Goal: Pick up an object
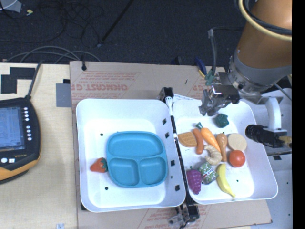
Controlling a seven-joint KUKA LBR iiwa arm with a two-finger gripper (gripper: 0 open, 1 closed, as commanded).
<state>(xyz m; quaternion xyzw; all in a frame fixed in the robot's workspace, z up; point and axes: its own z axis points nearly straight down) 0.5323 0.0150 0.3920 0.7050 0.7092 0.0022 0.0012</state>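
Note:
My gripper (208, 109) hangs over the back of the right bin (259, 185), below the grey and orange arm. Just to its right and slightly nearer lies a dark green toy vegetable (221, 120), apart from the gripper. Further forward in the same bin lie two orange carrots (206, 137), a tan bread piece (187, 139), a beige round disc (237, 141), a red tomato (237, 158), a yellow banana (224, 180), purple grapes (194, 180) and a pale curled piece (213, 154). I see nothing held in the gripper.
The left bin (90, 123) holds a blue divided plate (137, 157) and a small red strawberry (99, 165) by its left side. A black divider rail (171, 137) runs between the bins. A teach pendant (14, 137) lies on the bench at far left.

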